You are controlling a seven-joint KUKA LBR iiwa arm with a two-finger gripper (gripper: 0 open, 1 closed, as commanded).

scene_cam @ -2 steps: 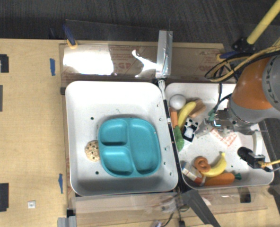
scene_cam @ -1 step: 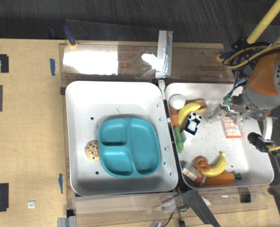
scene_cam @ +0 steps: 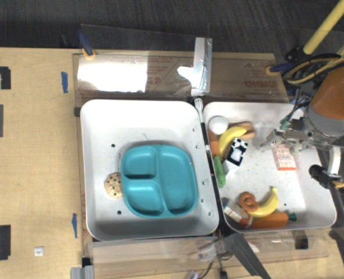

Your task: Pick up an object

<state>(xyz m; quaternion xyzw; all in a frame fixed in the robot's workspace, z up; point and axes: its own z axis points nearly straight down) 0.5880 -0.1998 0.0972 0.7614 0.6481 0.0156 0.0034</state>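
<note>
R bin (scene_cam: 311, 205): clutter along L and front edges, centre floor open. Gripper (scene_cam: 288, 137) near back-R; claw state indiscernible.

text: faint red print on cardboard (scene_cam: 250, 74) | unreadable

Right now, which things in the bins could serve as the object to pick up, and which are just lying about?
Pick candidates, right bin:
- white ball
- upper banana
- lower banana
- carrot
- card
The gripper hangs above this bin's far right part.

Lying about:
- teal divided plate in the left bin
- cookie beside it
- blue tape marks on the bench
</note>
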